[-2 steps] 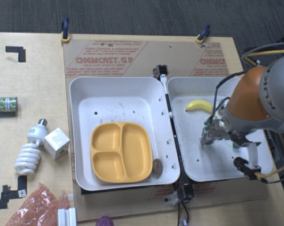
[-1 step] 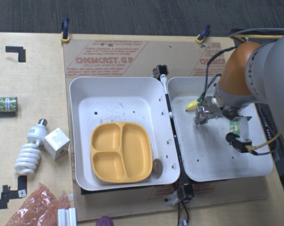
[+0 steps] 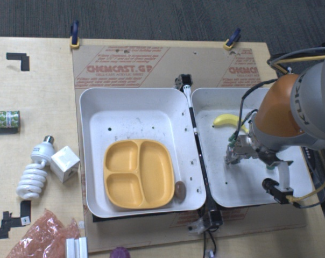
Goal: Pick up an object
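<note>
A yellow banana (image 3: 226, 121) lies at the back of the right bin (image 3: 221, 190), partly hidden behind the arm. My gripper (image 3: 234, 156) points down into this bin, a little in front of the banana and apart from it, low over the white floor. In the left bin (image 3: 92, 144) sits a yellow three-part plate (image 3: 138, 173), with a small brown rounded object (image 3: 179, 191) at its right rim.
The arm's grey body and orange band (image 3: 278, 114) cover the right side of the right bin. On the bench at the left lie a spiral light bulb (image 3: 34, 172), a white cube (image 3: 65, 163), a small green can (image 3: 7, 120) and a pink mesh bag (image 3: 41, 238).
</note>
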Robot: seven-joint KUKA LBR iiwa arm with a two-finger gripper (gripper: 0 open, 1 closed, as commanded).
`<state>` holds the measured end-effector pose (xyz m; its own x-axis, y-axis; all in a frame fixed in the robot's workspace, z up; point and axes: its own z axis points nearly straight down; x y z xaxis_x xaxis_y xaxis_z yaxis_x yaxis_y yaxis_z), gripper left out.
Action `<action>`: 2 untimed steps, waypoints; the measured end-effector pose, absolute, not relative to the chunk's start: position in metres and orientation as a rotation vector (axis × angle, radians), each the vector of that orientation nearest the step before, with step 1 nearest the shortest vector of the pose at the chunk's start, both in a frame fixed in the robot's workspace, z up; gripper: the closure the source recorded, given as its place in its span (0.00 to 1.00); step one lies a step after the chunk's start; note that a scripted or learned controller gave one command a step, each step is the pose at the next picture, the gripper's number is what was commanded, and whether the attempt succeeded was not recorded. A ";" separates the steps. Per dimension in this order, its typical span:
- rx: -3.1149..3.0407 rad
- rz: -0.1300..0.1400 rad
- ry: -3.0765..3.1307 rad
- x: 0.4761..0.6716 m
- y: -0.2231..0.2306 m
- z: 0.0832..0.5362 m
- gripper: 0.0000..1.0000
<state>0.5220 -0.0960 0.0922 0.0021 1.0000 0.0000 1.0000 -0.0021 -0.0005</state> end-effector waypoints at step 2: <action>-2.224 0.000 -2.219 0.504 -0.098 0.092 0.00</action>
